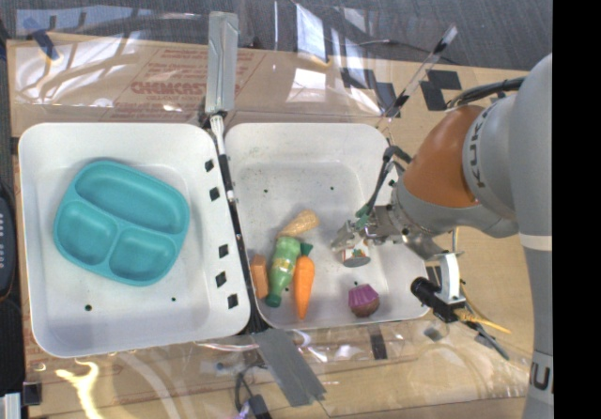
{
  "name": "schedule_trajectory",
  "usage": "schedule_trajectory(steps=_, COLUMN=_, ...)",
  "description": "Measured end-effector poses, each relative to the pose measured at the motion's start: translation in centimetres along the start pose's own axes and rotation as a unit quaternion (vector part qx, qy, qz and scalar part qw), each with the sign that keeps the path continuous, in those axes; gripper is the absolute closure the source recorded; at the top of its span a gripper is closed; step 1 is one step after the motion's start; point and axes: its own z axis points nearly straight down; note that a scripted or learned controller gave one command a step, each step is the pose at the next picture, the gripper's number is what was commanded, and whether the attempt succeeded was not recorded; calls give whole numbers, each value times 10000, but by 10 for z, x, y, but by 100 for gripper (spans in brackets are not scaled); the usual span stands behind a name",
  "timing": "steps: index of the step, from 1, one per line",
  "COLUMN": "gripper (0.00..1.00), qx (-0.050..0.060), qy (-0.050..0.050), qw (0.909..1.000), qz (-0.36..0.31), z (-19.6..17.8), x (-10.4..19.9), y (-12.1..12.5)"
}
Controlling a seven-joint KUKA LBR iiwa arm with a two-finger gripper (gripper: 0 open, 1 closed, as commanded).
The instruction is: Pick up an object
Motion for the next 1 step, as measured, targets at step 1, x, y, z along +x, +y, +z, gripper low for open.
schedule_trajectory(steps=1, gripper=100, qx=-18, qy=7, qw=10000, qz=11, z=-88, x=47, y=59)
